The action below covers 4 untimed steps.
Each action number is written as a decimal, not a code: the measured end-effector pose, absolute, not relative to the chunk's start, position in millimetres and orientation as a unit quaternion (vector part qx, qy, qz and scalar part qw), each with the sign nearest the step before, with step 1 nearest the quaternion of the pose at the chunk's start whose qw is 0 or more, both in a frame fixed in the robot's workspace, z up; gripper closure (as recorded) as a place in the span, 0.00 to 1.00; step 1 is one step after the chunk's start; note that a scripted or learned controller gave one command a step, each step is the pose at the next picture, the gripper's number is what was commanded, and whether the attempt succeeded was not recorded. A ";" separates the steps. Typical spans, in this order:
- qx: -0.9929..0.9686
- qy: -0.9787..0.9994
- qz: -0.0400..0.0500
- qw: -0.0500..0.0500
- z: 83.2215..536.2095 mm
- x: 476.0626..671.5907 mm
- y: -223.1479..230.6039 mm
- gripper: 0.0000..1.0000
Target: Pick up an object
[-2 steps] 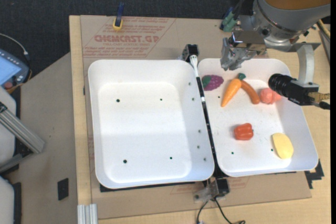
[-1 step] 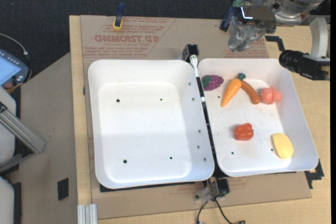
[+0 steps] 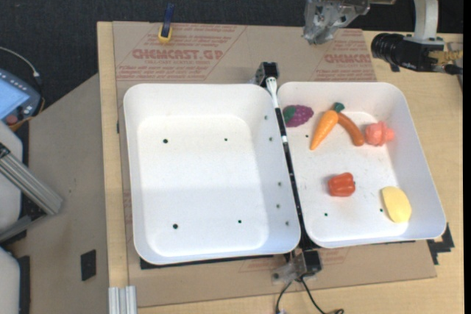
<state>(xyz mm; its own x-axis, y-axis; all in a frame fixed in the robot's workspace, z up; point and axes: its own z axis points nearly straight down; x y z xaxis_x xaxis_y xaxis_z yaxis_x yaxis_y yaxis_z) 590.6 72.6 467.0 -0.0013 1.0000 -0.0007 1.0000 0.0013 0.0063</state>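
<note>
1. Your gripper hangs high above the back edge of the right bin. It holds nothing. You cannot tell from here how it is set.
2. All the toys lie in the right bin. The left bin sits just beside it.
3. The orange carrot lies near the back, touching a darker orange piece. A purple bunch of grapes is close by, near the middle wall. A pink toy sits to the right.
4. The red pepper and the yellow lemon lie nearer the front, each apart from the others.
5. These look like play food: most likely light, hard and a bit smooth, so they may slip or roll.
6. The red pepper looks like the easy pick. It has space all round it. Take it across its middle.
7. The lemon sits close to the bin wall, so that one looks harder.
</note>
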 end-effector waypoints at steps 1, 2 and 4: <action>0.706 0.708 0.003 0.003 479.4 634.7 104.0 1.00; 0.706 0.708 0.003 0.003 499.4 667.6 128.8 1.00; 0.707 0.708 0.001 0.002 347.1 649.8 144.8 1.00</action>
<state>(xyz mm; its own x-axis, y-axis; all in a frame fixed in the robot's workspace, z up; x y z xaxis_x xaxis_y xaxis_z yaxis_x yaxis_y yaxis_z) 649.8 144.8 347.1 -0.0012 1.0000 -0.0002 1.0000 0.0012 0.0043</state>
